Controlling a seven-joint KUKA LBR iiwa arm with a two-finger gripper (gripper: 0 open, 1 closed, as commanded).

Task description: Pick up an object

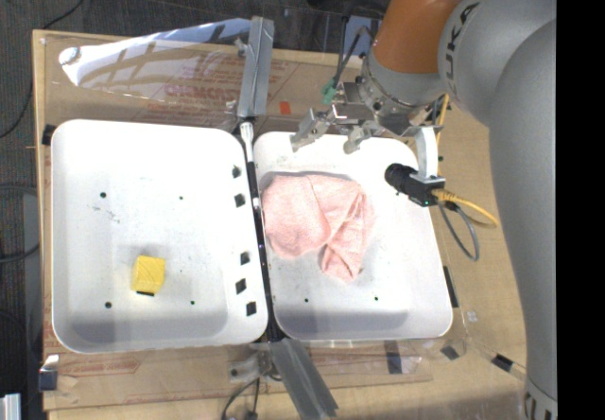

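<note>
Nothing was lifted yet: the gripper (329, 132) hung spread and empty at twelve o'clock of the pink cloth (317, 219), grasp pending.

My arm (501, 59) runs off the top and right edges, so most of its length is cut away, and its bulk hides the bench (284, 78) behind the right bin (416, 305) — that bin's far right corner sits under my wrist too. The pink cloth (317, 219) is bunched, its folds covering their own undersides and the bin floor beneath. The yellow block (148, 274) in the left bin (76, 219) is too small to make out — material can't be told.
</note>
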